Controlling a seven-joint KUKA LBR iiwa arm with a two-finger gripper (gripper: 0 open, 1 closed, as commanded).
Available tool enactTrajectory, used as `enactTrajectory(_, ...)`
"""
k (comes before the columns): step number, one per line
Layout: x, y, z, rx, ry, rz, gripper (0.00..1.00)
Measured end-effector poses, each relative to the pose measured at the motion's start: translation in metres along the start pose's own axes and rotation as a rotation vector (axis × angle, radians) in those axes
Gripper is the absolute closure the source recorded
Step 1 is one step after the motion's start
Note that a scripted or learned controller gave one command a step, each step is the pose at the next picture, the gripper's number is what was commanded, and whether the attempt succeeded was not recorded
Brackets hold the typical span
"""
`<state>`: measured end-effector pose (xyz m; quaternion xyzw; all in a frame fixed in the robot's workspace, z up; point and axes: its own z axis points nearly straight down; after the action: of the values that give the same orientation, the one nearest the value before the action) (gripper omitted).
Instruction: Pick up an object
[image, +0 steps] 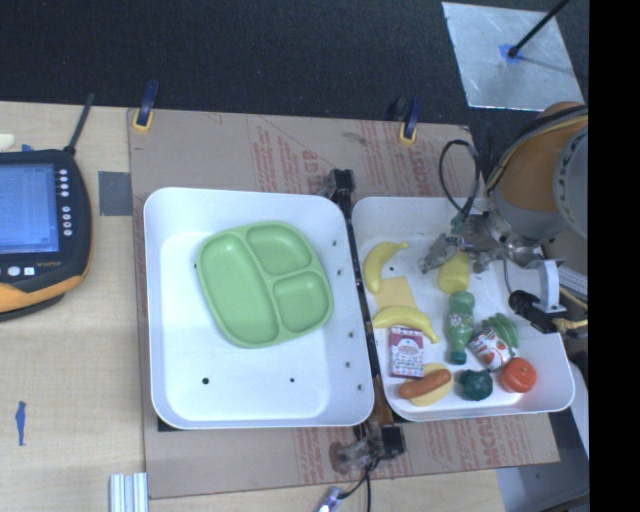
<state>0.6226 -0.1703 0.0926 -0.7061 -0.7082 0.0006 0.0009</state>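
The right white bin (400, 215) holds several toy foods. Among them are a yellow banana (381, 266), a second banana (406, 320), a flat yellow slice (398, 292), a green bottle (459, 325) and a small yellow lump (453, 273). My gripper (456, 256) hangs low over the bin's back right part, just above the yellow lump. Its grey fingers (433, 257) are spread open to either side, with nothing held between them.
A green divided plate (265, 283) lies in the left white bin (180, 390). At the right bin's front are a red box (406, 353), a hot dog (425, 385), a green pepper (475, 384), a red-and-white can (490, 350) and a tomato (517, 375). A tablet (35, 225) sits far left.
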Motion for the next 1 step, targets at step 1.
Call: enactTrajectory(1,-0.0011,-0.0002,-0.0103,0.002,0.0,-0.001,1.0)
